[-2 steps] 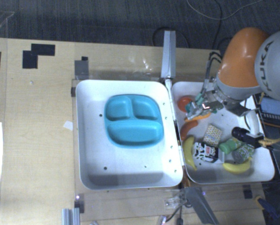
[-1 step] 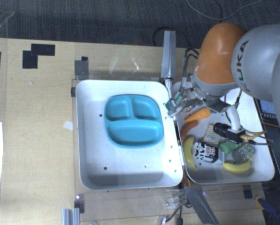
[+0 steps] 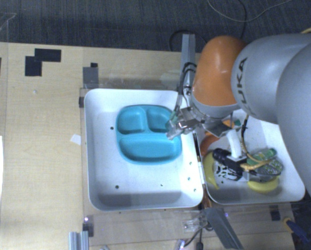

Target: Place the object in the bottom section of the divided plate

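Divided plate [image 3: 145, 134]: blue, lying in the left bin [image 3: 101, 155]; two small sections at its far side, one wide section at the near side. The wide near one I take as the "bottom" target. All three sections look bare.
Object: not identifiable as carried. Nothing clear shows at the gripper tip; it may sit among the clutter in the right bin [image 3: 296, 191].
Right bin contents: yellow pieces [image 3: 262, 184], a black-and-white item [image 3: 228, 170], a green piece [image 3: 264, 154], something orange [image 3: 210, 139] partly under the arm.
Gripper [image 3: 175, 126]: over the plate's right edge, about where the small right section meets the wide one.
Fingers: too small and blurred; cannot tell how far apart, or whether anything is held.
Arm pose: reaches in from the right, orange band [image 3: 218, 72] above the wrist, wrist pointing down across the wall between the bins.
Step in hand (judgement): positioning above the plate for a release.
Doing it well: shift toward the near side so the tip is centred over the wide section, clear of the divider ridge; lower close before opening so the piece does not bounce.
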You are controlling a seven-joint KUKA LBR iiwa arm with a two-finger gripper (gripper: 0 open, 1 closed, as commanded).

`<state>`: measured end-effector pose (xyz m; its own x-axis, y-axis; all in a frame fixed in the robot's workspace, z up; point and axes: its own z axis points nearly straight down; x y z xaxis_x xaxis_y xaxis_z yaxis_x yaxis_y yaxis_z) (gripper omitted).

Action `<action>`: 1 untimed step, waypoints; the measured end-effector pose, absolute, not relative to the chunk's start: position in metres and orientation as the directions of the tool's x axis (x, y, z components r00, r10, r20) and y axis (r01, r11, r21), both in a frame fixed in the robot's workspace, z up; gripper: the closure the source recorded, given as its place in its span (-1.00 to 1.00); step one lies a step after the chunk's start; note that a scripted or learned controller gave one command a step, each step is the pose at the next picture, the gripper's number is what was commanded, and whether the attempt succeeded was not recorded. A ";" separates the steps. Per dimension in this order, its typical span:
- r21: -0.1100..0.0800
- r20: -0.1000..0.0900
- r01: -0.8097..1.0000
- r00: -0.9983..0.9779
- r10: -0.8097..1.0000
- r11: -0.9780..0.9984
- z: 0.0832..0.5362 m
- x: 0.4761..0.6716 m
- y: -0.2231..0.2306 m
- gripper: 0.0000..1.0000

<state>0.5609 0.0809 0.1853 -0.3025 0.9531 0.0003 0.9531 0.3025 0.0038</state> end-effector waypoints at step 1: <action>0.006 0.000 0.905 -0.425 0.905 0.425 0.237 0.546 0.136 1.00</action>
<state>0.5455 0.1358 0.2374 -0.4253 0.9051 -0.0003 0.9051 0.4252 0.0063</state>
